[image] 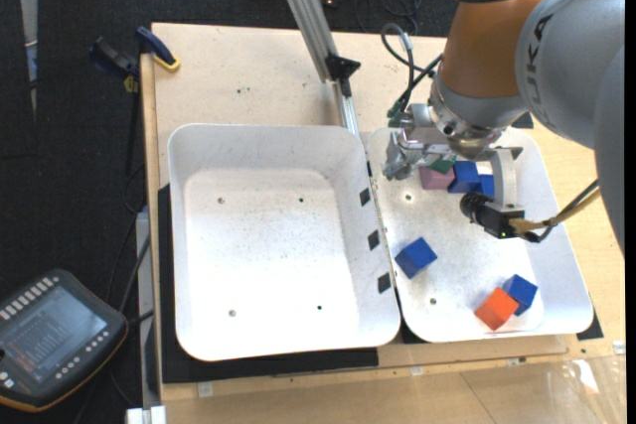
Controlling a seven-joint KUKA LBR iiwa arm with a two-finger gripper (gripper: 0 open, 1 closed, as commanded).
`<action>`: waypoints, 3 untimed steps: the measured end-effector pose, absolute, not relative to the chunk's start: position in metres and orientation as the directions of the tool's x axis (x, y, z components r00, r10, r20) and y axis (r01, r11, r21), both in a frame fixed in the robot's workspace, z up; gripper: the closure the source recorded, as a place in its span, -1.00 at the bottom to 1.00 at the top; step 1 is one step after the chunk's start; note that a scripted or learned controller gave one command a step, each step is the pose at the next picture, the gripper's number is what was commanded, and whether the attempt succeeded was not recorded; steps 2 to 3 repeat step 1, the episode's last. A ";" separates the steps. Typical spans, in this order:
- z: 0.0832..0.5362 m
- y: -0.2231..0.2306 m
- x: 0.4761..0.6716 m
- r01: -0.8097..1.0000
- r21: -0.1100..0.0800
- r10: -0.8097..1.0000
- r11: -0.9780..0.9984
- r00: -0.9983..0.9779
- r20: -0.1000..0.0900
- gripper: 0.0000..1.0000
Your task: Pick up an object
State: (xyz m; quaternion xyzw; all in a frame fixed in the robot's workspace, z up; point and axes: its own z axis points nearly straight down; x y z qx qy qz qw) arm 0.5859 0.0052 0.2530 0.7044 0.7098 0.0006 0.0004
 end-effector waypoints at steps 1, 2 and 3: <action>0.255 0.059 0.586 1.000 0.001 1.000 0.008 -0.008 0.001 1.00; 0.255 0.059 0.586 1.000 0.001 1.000 0.008 -0.008 0.001 1.00; 0.255 0.059 0.586 1.000 0.001 1.000 0.008 -0.008 0.001 1.00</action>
